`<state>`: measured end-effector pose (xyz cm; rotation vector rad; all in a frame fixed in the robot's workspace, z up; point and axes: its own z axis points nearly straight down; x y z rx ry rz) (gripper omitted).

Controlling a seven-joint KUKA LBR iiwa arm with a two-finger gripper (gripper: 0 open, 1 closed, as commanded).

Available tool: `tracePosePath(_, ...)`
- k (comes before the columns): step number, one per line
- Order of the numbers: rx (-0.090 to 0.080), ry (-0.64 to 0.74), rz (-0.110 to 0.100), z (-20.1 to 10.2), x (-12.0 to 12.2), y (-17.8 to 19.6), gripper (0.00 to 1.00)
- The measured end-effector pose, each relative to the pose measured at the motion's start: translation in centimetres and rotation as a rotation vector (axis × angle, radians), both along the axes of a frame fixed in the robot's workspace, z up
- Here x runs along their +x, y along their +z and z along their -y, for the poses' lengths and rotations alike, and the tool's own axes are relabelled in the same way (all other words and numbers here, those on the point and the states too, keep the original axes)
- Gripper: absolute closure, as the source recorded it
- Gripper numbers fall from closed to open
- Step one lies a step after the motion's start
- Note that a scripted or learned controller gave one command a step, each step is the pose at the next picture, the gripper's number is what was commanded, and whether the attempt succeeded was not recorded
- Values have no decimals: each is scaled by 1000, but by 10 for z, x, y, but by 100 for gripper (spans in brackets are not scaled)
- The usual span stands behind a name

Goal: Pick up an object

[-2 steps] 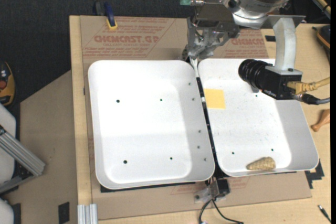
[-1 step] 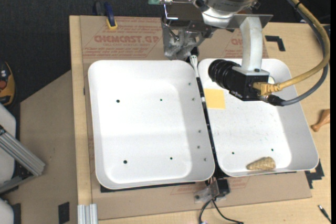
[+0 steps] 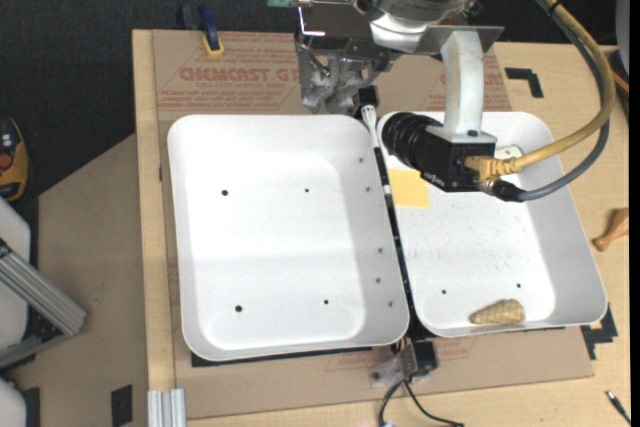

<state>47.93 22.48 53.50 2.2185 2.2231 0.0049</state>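
My gripper (image 3: 335,87) hangs over the far rim of the bins, just beyond the back right corner of the left bin (image 3: 200,215). A flat yellow square (image 3: 409,188) lies in the right bin (image 3: 560,245) near its left wall, partly under the black cylinder mounted on my arm. Near the front edge of the right bin rests a tan, rough, elongated object (image 3: 498,313). Both objects sit well apart from the gripper.
A black cylindrical unit (image 3: 432,153) with a yellow cable (image 3: 570,140) juts from the arm over the right bin's back left part. A blue and yellow clamp (image 3: 209,28) stands on the board behind the left bin. Dark fittings sit below the bins' front junction (image 3: 412,360).
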Motion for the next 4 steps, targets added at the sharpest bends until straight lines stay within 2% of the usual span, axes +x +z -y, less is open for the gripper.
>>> tracePosePath(1, -9, -3, -18, 1, -2, -134, 100)
tracePosePath(2, 6, -1, 13, 0, 0, 1, 100)
tracePosePath(3, -4, -3, -9, 1, -1, -45, 100)
tracePosePath(4, 2, -1, 3, 0, 0, 3, 100)
